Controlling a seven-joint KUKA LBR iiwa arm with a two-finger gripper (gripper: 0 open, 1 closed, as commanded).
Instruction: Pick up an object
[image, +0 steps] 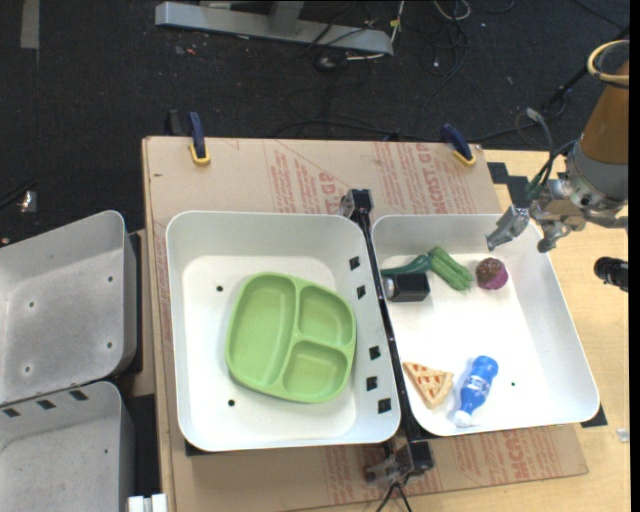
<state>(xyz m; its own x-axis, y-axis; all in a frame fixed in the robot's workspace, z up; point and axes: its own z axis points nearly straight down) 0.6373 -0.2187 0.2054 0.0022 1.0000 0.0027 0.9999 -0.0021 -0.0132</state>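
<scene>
The right bin holds a green toy with a black block beside it, a purple ball, a waffle wedge and a blue bottle. My gripper hangs above the bin's far right corner, up and to the right of the purple ball. Its two fingers stand apart with nothing between them.
The left bin carries a green divided plate. A black divider strip runs between the bins. Yellow-and-blue clamps pin the cardboard at the back. White trays lie off the bench to the left.
</scene>
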